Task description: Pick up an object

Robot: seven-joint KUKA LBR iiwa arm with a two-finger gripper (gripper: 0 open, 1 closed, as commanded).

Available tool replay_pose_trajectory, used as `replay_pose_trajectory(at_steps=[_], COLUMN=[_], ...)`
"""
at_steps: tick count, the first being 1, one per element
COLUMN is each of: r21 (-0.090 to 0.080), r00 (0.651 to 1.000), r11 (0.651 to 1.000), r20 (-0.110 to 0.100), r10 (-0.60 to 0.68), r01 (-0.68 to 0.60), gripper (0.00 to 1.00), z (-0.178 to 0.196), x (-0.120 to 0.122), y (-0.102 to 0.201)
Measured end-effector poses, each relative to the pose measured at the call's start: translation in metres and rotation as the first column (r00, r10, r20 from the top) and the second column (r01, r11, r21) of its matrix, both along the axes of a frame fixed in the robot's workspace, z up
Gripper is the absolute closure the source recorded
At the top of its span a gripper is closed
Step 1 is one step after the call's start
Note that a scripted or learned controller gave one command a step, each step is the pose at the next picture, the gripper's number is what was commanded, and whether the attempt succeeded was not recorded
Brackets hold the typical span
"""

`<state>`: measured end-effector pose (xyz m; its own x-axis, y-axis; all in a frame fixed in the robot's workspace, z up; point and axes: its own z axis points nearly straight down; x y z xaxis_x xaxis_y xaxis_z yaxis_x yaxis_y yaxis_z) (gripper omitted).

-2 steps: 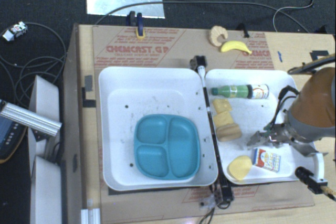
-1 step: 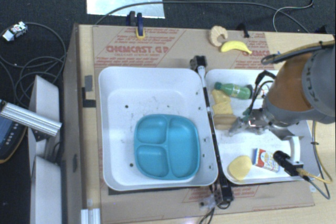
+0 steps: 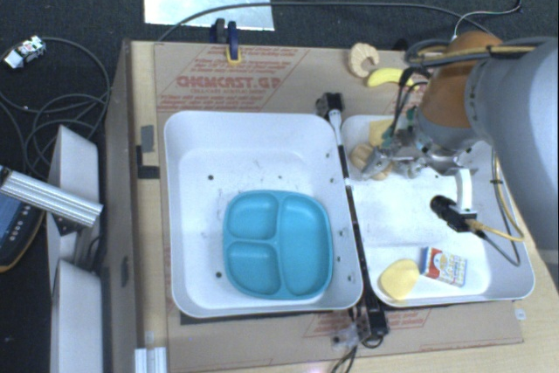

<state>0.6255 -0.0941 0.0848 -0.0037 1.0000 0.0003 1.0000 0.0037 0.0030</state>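
Pincer (image 3: 377,160) sits low in right bin's (image 3: 511,286) far-left corner, touching tan object (image 3: 362,155) on its left; finger state cannot be told.

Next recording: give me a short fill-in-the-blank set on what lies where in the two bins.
1. The blue divided plate lies in the ____ bin.
2. The plate has ____ compartments.
3. The small printed carton lies in the right bin beside a rounded ____ object.
4. The claw is over the ____ bin.

Missing words: left; three; yellow; right
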Motion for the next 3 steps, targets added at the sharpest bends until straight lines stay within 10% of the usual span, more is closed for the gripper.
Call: replay_pose_trajectory(at_steps=[1, 3], r21=[0.0, -0.002], r00=[1.0, 1.0], r11=[1.0, 1.0], r20=[-0.01, -0.001], r10=[-0.001, -0.002], r01=[0.001, 0.002], gripper=[0.0, 0.0], z=[-0.001, 0.0], x=[0.042, 0.03], y=[0.001, -0.007])
